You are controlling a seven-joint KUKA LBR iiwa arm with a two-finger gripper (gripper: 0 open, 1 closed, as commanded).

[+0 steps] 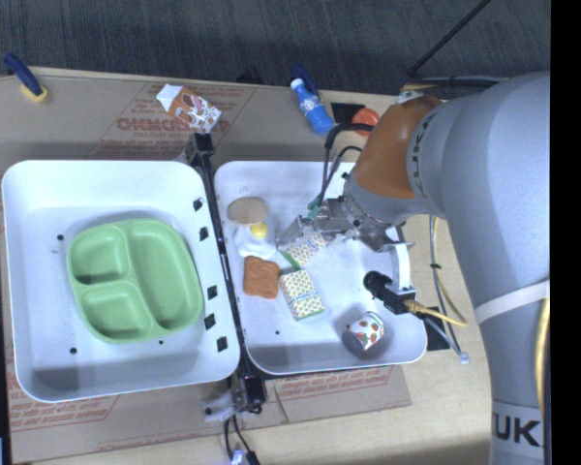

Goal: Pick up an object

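Observation:
My gripper [304, 232] is low in the right bin [271, 356], near its middle, at the end of the grey arm with the orange band [392, 148]. Right under it, touching or nearly so, lies a small patterned packet [310, 248]. A second patterned packet [302, 294] lies just below that, beside an orange-brown block [261, 277]. To the left of the gripper sit a tan rounded piece [247, 208] and a small yellow piece [259, 230]. A white ball with red and green marks [365, 332] rests near the bin's front right corner.
The left bin [29, 356] holds a green divided plate [136, 279]. Behind the bins on the cardboard lie a blue bottle [312, 108] and a crumpled snack wrapper [190, 108]. A black cable connector [387, 294] hangs from the arm over the right bin.

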